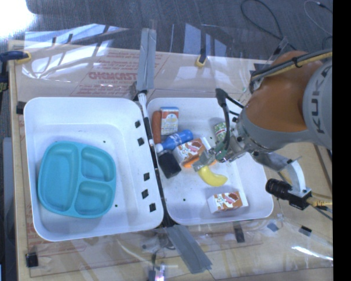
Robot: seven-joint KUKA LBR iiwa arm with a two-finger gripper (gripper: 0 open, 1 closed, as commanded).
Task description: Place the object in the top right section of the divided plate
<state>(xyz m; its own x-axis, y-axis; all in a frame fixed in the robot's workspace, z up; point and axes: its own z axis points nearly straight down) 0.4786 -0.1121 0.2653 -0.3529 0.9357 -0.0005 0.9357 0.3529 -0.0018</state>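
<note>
Left bin (35, 119): shallow, white, resting on the counter (76, 75); holds one item.
Plate (77, 180): teal, divided into sections, flat on the left bin's floor toward its near-left corner; all sections bare. The target section is the one at its top right, nearest the divider between the bins.
Counter writing: red mirrored lettering on the sheet behind the left bin; not legible enough to read.
Right bin (187, 206): white, touching the left bin along the centre; holds the loose items.
Carton (169, 120): small, orange and white, upright print; text too small to read.
Bottle (177, 140): blue, lying on its side just below the carton.
Block (169, 164): black, beside the centre wall.
Pack (189, 151): white and orange-red print, lying between bottle and tool; label unreadable.
Banana (212, 177): yellow, curved, lying on the bin floor just below the tool. Judged the likeliest task object, though the pictures do not settle it. Probably light, smooth-skinned and a little slippery; if a toy, stiff. Best taken across the thick middle, fingers square to the curve.
Box (227, 201): white with red picture, lying flat near the front wall; text unreadable.
Tool (224, 154): low over the right bin, above the banana; grip state cannot be told, and nothing is seen held.
Arm (281, 107): grey with orange band; partial letters "KU" on its casing.
</note>
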